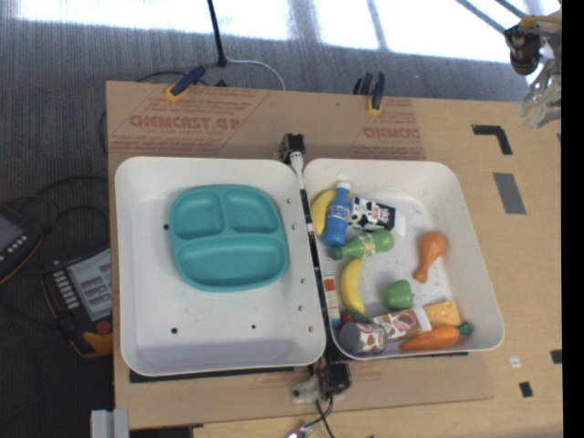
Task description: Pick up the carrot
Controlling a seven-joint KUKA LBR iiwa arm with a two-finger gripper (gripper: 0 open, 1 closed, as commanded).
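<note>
The orange carrot [431,338] lies in the front right corner of the right bin [474,245], close against the bin's wall, with a yellow cheese wedge [444,313] just behind it and a printed carton [385,328] to its left. My gripper [538,103] hangs at the far upper right of the camera view, above the bare bench and well outside the bin, far from the carrot. Nothing shows in it.
The right bin also holds two bananas [351,286], a blue bottle [338,213], a cow-patterned carton [372,213], a green pepper [398,294] and a toy drumstick [431,252]. A teal divided plate [228,237] sits in the left bin [137,281].
</note>
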